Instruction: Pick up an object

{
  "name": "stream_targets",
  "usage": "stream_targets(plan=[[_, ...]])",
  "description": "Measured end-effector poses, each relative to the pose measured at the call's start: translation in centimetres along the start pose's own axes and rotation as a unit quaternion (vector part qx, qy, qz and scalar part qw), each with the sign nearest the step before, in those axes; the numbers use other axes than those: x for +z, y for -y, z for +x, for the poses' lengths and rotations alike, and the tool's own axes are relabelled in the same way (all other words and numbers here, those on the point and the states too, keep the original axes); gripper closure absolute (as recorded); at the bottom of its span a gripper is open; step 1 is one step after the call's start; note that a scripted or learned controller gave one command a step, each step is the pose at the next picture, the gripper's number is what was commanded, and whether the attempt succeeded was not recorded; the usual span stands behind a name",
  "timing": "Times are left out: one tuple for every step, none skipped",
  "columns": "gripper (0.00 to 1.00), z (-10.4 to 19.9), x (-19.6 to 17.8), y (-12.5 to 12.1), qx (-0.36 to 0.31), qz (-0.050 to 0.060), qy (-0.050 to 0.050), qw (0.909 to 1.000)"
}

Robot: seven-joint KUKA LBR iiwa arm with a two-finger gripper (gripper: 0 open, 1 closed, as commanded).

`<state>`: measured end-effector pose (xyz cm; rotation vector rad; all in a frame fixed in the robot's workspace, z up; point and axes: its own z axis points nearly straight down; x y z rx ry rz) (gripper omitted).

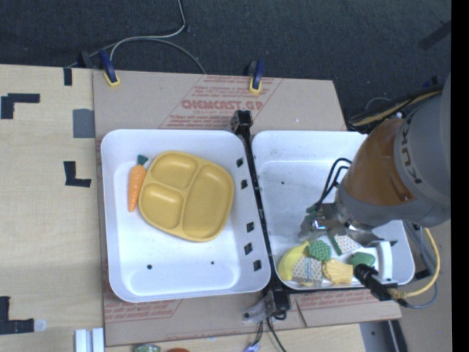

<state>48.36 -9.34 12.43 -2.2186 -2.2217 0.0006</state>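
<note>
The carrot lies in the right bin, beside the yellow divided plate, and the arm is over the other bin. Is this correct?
Not quite. In the camera view, the carrot lies in the left bin, beside the yellow divided plate. The arm is over the other bin, the right bin.

My arm point(410, 160) enters from the right edge of the frame, orange band showing, and my gripper point(320, 226) hangs low at right centre.

Right bin point(293, 160) far half open; toys point(319, 262) crowd near corner.
</note>
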Motion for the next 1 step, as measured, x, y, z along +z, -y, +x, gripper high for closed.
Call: stream_targets(plan=[[1.00, 0.08, -0.92, -0.02, 0.000, 0.000, -0.001, 1.0000]])
